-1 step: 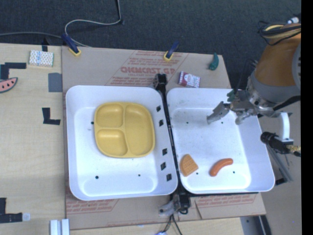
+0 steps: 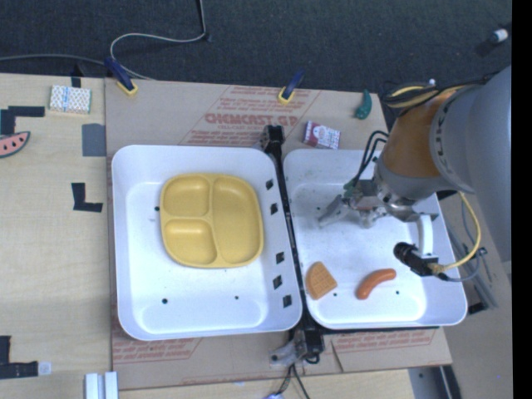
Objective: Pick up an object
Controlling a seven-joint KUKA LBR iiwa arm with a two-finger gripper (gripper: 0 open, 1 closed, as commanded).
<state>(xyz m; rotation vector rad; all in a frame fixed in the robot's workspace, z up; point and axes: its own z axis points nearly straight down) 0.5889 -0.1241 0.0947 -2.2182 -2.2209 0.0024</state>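
The hot dog [image 2: 376,283] lies near the front of the right bin [image 2: 432,312], its long side going left to right and tipped up a bit. The cracker [image 2: 320,279] sits just beside it. Farther back, the gripper [image 2: 345,209] hovers, open, holding nothing. It is reaching; next it must go down over a thing.

a yellow divided plate [image 2: 211,220] lies in the left white bin [image 2: 137,306], centre-left of the frame. both bins rest on a cardboard sheet [image 2: 224,119] with red print. upper left: a small patterned block [image 2: 70,99] on the pale wooden bench [image 2: 50,264]. a black cable [image 2: 158,36] loops across the dark floor at top.
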